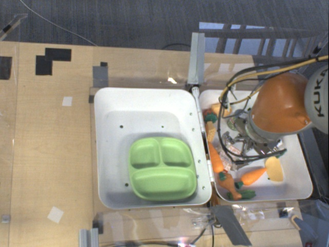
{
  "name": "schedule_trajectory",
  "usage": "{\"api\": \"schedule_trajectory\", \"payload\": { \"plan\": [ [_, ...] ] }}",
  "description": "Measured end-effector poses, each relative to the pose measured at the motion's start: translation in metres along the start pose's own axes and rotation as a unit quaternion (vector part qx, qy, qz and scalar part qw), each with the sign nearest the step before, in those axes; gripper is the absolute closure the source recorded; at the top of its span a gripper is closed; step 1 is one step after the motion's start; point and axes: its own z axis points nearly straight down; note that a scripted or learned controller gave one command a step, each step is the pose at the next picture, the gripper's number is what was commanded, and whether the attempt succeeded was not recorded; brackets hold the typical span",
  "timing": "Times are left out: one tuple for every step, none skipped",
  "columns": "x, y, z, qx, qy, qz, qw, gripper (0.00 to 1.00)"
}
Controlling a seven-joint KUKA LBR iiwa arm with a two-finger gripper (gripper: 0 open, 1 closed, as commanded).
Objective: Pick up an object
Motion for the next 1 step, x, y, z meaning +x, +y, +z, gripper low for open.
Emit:
{"api": "schedule_trajectory", "payload": {
  "plan": [
    [-0.0641,-0.0336,-0.0900,-0.006,0.009,0.029,0.9995,1.00]
  ]
}}
